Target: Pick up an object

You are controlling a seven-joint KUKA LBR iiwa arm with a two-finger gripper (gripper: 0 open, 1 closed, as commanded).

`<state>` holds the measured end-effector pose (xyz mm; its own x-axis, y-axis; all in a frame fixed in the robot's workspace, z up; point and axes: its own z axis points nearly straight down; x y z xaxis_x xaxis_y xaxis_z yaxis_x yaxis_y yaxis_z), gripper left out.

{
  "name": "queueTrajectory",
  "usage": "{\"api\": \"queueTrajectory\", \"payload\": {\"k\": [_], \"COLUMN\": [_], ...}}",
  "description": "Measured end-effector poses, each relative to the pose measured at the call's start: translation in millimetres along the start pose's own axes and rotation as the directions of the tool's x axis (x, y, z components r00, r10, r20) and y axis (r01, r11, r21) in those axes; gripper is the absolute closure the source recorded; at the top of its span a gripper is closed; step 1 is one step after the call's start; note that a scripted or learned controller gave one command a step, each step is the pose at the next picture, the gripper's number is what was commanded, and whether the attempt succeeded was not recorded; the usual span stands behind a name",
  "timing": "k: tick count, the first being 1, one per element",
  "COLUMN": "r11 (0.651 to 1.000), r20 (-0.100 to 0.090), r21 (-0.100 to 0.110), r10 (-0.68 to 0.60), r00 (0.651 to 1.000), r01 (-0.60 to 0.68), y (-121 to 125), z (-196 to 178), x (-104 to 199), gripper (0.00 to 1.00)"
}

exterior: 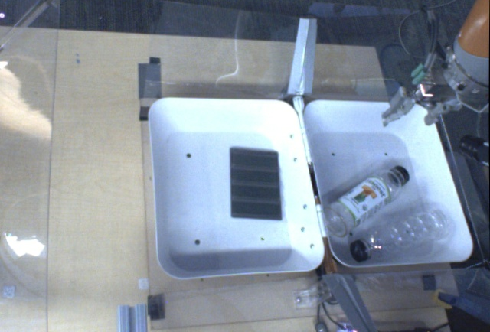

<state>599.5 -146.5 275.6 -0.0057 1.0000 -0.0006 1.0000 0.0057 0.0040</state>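
End effector above the right bin's upper right corner, nothing between its fingers.

Your end effector [413,103] sits at the right edge of the frame, over the upper right corner of the right bin [348,118]; its two fingers are spread, one pointing left over the bin's back rim, one further right, with no object in the gap. Below it and well apart, you see a clear bottle with an orange-and-green label [369,197] lying tilted in the lower half of that bin, its neck toward the upper right. Just beneath it lies a second clear bottle with a dark cap [398,235], along the bin's lower edge. In the left bin [176,139], at the centre of the frame, lies a dark ribbed rectangular block [256,183], flat. Both bins rest side by side on the pale wooden table [84,193].
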Motion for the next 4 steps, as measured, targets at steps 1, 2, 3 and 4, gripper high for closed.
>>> {"api": "queueTrajectory", "payload": {"k": [1,2,3,4], "r11": [0.995,0.992,0.983,0.978], "r20": [-0.001,0.002,0.023,0.007], "r21": [0.000,-0.005,-0.038,-0.004], "r10": [-0.101,-0.129,-0.181,-0.209], "r00": [0.995,0.992,0.983,0.978], "r01": [0.101,0.129,0.182,0.209], "y": [-67,-66,-9,5], "z": [132,38,136,167], "x": [35,7,3,2], "gripper": [0.00,0.00,0.00,0.00]}}
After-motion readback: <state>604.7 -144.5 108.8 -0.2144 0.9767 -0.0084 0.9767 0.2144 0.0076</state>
